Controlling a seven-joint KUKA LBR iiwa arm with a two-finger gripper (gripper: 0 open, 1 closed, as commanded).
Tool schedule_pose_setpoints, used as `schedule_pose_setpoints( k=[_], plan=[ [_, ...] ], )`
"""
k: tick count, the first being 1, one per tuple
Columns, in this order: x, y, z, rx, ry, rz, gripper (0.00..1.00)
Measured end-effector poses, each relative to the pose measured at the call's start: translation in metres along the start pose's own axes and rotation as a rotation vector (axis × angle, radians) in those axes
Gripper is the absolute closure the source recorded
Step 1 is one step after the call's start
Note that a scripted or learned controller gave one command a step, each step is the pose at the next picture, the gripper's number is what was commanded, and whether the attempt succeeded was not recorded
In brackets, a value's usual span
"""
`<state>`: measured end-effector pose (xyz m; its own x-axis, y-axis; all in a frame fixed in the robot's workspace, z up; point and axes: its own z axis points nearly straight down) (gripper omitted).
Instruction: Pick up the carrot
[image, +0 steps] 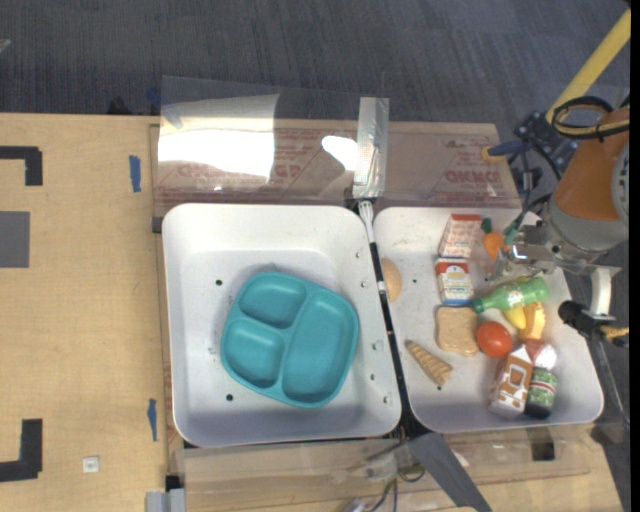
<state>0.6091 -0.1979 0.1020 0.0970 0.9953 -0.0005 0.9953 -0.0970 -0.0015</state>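
Carrot (490, 242) small, orange, tapered, beside glossy cartons, pincer (516, 250) metallic, its opening impossible to tell

Left white bin (190, 300): teal divided plate (290, 340), three compartments, lying flat, roughly centred. Right white bin (585, 400): red-and-white carton (461, 237) at top, smaller carton (455, 280) just below it, bread slice (457, 330) under that, ice cream cone (429, 361) lower left, tomato (494, 339) beside bread, green bottle (512, 296) lying on its side, banana (530, 320) just below it, orange-white carton (512, 384) and dark bottle (541, 393) touching at lower right. Clear plastic sheet (300, 160) behind bins.
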Motion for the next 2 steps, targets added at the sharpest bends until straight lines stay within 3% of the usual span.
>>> schedule_pose_setpoints(
  k=[1,2],
  plan=[
    [0.042,-0.031,-0.076,-0.005,0.002,0.252,1.00],
    [-0.006,-0.010,0.003,-0.004,0.001,0.036,1.00]
  ],
)
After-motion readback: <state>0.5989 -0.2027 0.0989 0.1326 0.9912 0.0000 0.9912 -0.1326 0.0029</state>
